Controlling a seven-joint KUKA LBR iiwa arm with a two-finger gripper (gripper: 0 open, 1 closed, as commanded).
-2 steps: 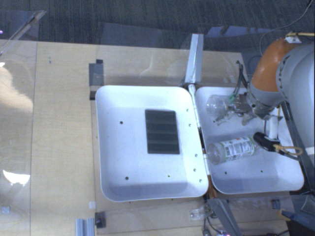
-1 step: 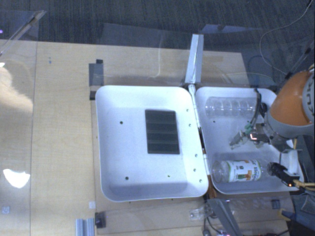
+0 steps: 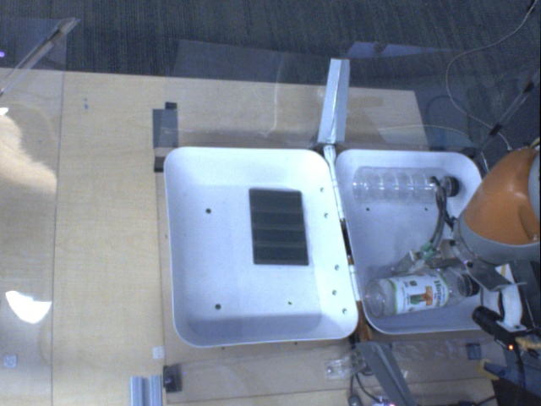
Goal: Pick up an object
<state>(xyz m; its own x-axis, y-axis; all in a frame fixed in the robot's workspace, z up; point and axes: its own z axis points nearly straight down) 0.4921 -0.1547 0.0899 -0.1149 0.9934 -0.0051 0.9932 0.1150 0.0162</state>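
I see the light wooden table with two shallow white plastic bins side by side. Left bin has a dark grey ribbed rectangular pad lying flat near its middle, long side running away from the camera.

Right bin holds two bottles:
- a clear ridged plastic bottle with a dark cap, on its side along the far wall, cap pointing right;
- a clear plastic bottle with a green and white label, on its side near the front wall, base toward the divider between the bins, neck pointing right.

Grey arm with the orange band comes in from the right and sits over the right bin's right half. The end effector is low in the bin, just beside the neck end of the labelled bottle (touching or just above, I can't tell from this angle). Cables and metal parts clutter that spot, so I can't tell if the end effector is spread or closed, and I don't see either bottle between its tips. Both bottles lie on the bin floor, well apart from each other.

A grey metal bar stands at the far end of the seam between the bins.
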